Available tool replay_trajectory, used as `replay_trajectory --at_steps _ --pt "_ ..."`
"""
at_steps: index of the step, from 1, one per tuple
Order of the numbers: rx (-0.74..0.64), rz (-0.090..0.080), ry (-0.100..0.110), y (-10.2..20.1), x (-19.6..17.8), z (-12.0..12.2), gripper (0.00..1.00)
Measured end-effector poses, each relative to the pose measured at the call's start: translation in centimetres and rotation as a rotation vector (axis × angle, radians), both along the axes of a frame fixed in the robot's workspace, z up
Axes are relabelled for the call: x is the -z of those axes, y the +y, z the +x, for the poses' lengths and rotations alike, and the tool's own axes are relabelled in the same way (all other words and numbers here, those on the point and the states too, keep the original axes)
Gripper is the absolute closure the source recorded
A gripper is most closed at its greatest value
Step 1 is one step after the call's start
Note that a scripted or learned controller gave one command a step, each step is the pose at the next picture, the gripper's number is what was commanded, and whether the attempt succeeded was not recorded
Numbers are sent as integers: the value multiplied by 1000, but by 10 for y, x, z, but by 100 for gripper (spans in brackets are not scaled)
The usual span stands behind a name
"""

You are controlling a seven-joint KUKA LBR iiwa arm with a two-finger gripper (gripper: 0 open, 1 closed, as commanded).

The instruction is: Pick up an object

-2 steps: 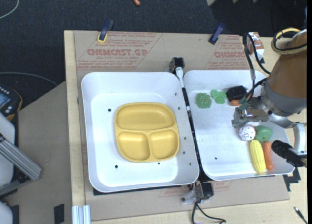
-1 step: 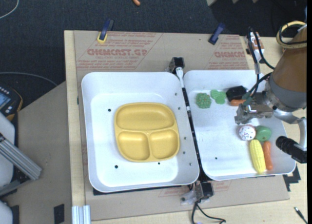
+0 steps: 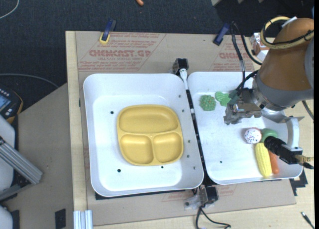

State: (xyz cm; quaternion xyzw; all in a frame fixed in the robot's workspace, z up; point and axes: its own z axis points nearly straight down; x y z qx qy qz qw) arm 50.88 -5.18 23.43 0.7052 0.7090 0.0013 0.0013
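The grey two-finger tool (image 3: 234,115), its opening impossible to judge, hangs over the right white bin (image 3: 219,165), a bumpy green broccoli-like toy (image 3: 208,103) just left.

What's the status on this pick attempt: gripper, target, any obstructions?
Gripper low in right bin, nothing seen between fingers. Green broccoli just left of it. Ball, corn nearby, apart.
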Motion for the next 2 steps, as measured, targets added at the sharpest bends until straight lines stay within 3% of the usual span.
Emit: replay_trajectory --at_steps 2 --pt "5 -2 2 4 11 12 100"
